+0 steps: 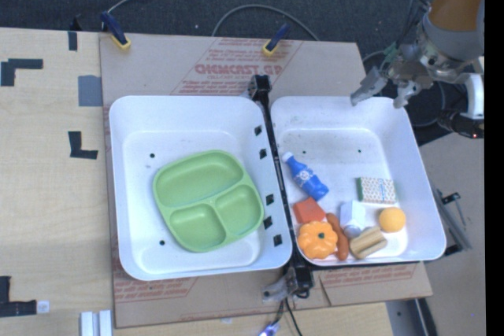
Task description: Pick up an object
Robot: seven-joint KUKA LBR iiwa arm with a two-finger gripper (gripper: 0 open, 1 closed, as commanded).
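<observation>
A cluster of small objects is crowding the near edge of the right white plastic bin [409,139]: an orange toy pumpkin [317,239], a red block [309,211], a tan cylinder [368,243] and a small orange ball [391,219]. A blue plastic bottle [305,177] is lying just beyond them, its long axis running from 11 to 5 o'clock. A green three-compartment plate [208,199] is sitting in the left white bin [126,169]. Farther back, the two-finger gripper [383,89] is hovering over the right bin's far rim, fingers spread apart and gripping nothing; the bottle, likely the easiest target, is lying toward 7 o'clock from it.
</observation>
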